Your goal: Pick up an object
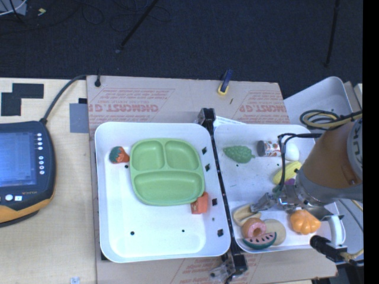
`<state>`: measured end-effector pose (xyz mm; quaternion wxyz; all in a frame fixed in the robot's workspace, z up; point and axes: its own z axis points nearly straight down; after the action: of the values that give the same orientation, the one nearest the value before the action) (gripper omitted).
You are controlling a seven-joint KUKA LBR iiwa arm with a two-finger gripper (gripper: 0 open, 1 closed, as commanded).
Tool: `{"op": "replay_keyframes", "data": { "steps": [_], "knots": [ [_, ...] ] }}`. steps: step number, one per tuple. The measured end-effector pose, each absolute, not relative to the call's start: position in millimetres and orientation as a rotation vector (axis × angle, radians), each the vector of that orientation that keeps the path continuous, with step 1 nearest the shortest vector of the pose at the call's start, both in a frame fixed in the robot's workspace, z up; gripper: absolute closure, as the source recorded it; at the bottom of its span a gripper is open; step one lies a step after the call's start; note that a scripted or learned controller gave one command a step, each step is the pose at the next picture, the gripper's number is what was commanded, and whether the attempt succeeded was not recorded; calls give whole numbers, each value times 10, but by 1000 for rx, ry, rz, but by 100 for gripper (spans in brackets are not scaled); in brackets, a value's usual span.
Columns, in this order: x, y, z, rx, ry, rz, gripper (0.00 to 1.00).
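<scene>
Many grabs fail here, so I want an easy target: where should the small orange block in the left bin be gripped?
Grip the orange block across its two flatter sides, coming straight down. It sits on the bin floor touching the green plate, so close along that edge rather than across it.

Robotics lab: teach pendant on bench, cardboard-backed bins, loose cables, dark carpet.

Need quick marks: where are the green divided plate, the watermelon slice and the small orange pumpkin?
green divided plate [166, 171], camera view, left bin: on its central ridge.
watermelon slice [260, 240], camera view, right bin's near edge: on its red flesh.
orange pumpkin [304, 222], camera view, right bin: on its top.
</scene>
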<state>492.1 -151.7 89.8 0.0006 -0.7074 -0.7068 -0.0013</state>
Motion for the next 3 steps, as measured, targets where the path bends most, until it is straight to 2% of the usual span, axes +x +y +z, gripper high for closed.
{"op": "replay_keyframes", "data": {
  "steps": [1, 3],
  "knots": [
    [4907, -1536, 959, -2223, -2209, 2, 100],
    [4970, -1427, 2090, -2218, -2222, 1, 100]
  ]
}}
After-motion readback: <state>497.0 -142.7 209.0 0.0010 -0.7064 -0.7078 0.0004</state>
